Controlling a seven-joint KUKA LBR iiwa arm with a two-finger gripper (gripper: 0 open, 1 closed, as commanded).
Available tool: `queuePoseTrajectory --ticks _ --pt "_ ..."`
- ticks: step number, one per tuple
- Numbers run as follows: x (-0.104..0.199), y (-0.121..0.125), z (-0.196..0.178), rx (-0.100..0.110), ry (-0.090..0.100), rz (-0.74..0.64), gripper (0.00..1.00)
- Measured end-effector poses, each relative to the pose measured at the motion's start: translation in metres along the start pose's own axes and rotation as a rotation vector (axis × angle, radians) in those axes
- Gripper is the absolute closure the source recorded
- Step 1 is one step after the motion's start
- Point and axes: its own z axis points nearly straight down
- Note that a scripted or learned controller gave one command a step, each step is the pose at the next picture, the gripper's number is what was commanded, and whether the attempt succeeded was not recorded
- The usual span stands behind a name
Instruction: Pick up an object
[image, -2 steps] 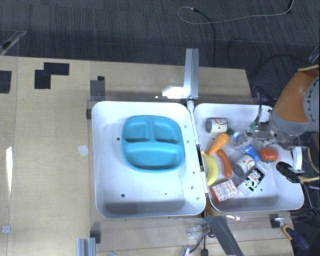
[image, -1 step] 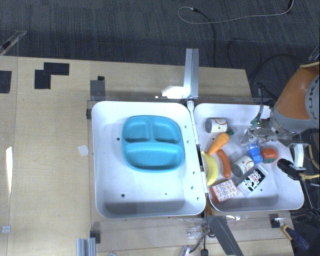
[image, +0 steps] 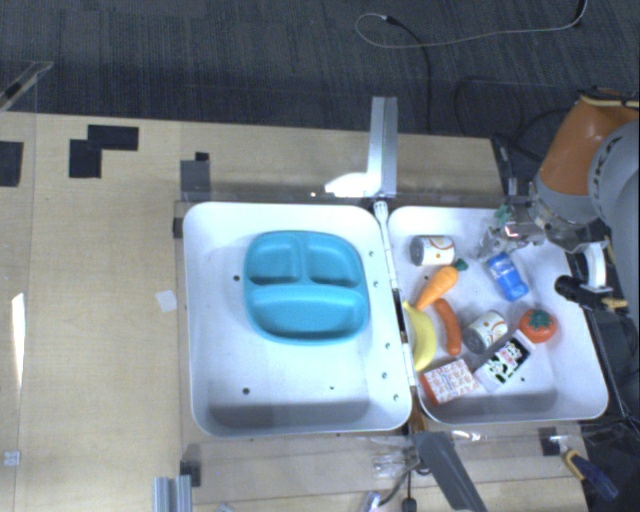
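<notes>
The right bin (image: 570, 400) holds several small items. Among them are a blue bottle (image: 507, 277), an orange carrot (image: 438, 286), a yellow banana (image: 424, 342), a red sausage (image: 449, 328) and a small white can (image: 432, 250). A second can (image: 488, 328), a red tomato-like ball (image: 538, 325), a black-and-white carton (image: 507, 362) and a red patterned box (image: 450, 380) lie nearer the front. My gripper (image: 506, 232) hangs over the bin's far right corner, just above and behind the blue bottle. Nothing is visibly held.
The left bin (image: 215, 400) bears a blue divided plate (image: 303, 284). A metal divider post (image: 384, 140) rises behind the seam between the bins. The arm's grey body and orange band (image: 585, 140) reach in along the right bin's right side.
</notes>
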Motion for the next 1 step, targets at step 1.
queuePoseTrajectory --ticks 1 --pt "0.0431 0.0094 -0.0967 -0.014 -0.002 0.073 1.00"
